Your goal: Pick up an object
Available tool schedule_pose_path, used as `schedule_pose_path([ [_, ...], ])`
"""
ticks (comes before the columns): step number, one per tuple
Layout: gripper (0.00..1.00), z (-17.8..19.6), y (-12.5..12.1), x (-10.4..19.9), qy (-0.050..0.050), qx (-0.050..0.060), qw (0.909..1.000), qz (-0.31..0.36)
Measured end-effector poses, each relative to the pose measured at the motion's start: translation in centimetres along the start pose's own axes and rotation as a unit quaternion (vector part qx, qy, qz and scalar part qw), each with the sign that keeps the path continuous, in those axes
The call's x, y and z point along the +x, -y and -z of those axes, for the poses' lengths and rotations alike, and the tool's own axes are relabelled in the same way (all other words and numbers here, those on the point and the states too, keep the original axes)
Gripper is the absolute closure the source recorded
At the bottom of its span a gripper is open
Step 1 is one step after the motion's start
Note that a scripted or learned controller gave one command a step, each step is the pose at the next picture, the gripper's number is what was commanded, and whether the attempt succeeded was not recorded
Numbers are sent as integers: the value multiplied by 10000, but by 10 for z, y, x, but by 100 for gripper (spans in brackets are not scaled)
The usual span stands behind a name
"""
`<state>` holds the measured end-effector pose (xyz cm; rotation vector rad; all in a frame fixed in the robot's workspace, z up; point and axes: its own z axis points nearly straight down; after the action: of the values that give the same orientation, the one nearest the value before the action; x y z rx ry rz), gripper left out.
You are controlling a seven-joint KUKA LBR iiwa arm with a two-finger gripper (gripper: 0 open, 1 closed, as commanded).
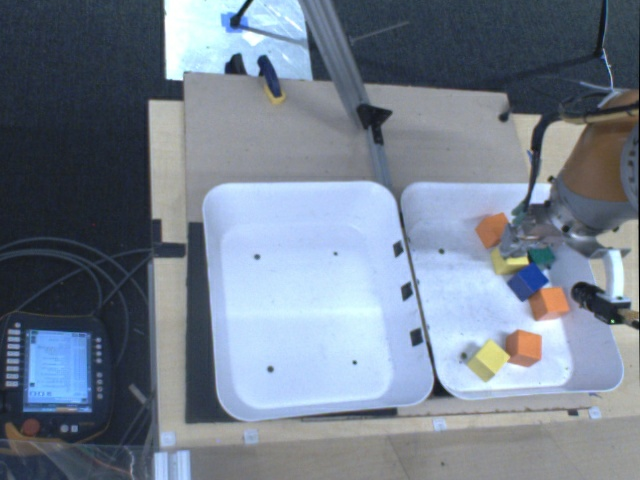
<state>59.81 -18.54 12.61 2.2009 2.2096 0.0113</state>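
1. Two shallow white bins sit side by side on your bench: the left bin (310, 303) and the right bin (455, 298), their inner rims touching.
2. You see the blocks all in the right bin, toward its right half. An orange cube (491, 230) lies nearest the back, just beside the gripper.
3. Your gripper (522, 238) is down over a yellow block (507, 262) — whether it is spread or closed I cannot tell, since the wrist covers it.
4. A green block (542, 256) peeks out just right of the yellow one, and a blue cube (527, 282) lies just in front of both, touching or nearly touching them.
5. A second orange cube (549, 303) rests beside the blue cube, toward the bin's right wall.
6. Near the front you find a yellow cube (488, 359) and a third orange cube (523, 347), side by side and close together.
7. Your teach pendant (55, 373) lies off the bench at the left — its screen lit, cables looping above it.
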Motion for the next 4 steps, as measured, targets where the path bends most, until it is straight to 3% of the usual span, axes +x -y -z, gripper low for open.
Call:
schedule_pose_path([
  [1,100,54,-11,-8,-41,67,10000,3],
  [3,100,162,-10,-3,-42,64,10000,10],
  [4,100,168,-11,48,-61,92,9999,30],
])
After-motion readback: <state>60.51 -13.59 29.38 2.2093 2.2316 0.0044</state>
